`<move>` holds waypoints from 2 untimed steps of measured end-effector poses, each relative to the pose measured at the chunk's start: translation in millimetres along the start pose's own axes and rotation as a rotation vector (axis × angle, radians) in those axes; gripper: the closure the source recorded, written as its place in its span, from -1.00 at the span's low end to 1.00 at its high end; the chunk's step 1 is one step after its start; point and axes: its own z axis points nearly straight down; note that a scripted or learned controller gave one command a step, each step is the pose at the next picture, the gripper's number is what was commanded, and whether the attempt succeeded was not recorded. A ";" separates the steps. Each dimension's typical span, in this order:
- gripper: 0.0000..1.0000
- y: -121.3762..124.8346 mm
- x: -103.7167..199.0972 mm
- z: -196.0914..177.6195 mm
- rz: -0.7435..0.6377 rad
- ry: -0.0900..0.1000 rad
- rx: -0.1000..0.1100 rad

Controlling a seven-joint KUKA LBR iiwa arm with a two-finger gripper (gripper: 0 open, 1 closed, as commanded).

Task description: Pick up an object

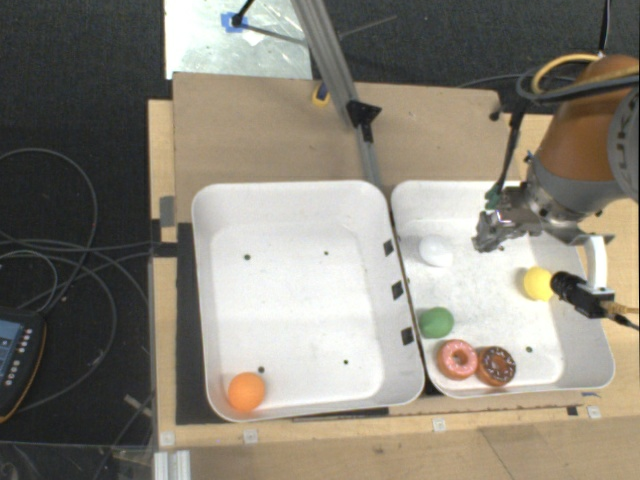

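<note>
My gripper hangs over the back half of the right bin, pointing left and down. A white ball lies just left of it, a short gap away. A yellow ball rests to the gripper's right and nearer the front. A green ball sits by the bin's left wall. A pink-iced doughnut and a brown doughnut lie side by side at the front. In the left bin, an orange ball sits in the front-left corner. Nothing shows between the fingers.
A grey camera pole slants across the bench behind the bins. Black clips join the two bins along their shared wall. A black cable fitting juts out beside the yellow ball.
</note>
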 end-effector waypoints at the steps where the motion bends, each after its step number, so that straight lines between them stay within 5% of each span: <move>1: 1.00 2.4 48.1 4.0 -0.004 0.003 -0.001; 2: 1.00 0.9 104.0 7.8 -0.005 0.004 0.000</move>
